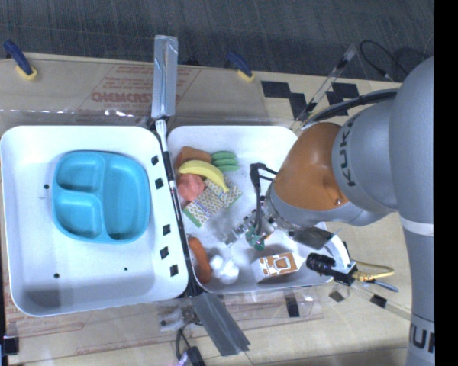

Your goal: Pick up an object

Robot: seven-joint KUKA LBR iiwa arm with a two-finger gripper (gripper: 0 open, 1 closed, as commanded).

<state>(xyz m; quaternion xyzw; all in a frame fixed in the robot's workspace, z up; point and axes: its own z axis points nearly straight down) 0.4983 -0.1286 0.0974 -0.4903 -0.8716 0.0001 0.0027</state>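
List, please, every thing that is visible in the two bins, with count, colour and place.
left bin: 1, white, left half
divided tray: 1, light blue, inside left bin
right bin: 1, white, right half
banana: 1, yellow, right bin, upper left
green item: 1, green, beside banana
patterned packet: 1, multicoloured, below banana
small carton: 1, brown and white, lower right bin
arm: 1, grey with orange band, over right bin
hand: 1, dark, above right bin's middle

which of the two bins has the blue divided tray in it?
The left bin. The blue divided tray lies in it, while the right bin holds the loose items, such as the banana, and the claw.
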